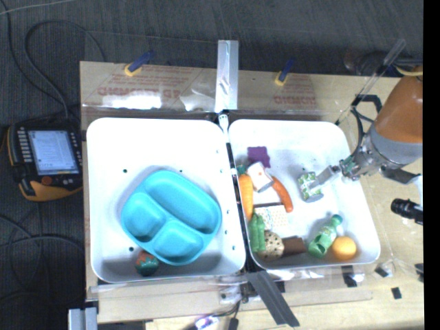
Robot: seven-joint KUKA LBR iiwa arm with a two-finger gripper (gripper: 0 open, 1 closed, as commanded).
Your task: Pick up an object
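Right bin [302, 130] open at upper right; toys [271, 218] crowd its left.

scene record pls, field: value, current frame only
left bin: blue divided tray, small toy at its lower left corner
right bin: purple block, carrot, green bottle, orange ball, other toys
gripper: low in right bin, at a small green-grey object
grasp: cannot tell
arm: enters from right
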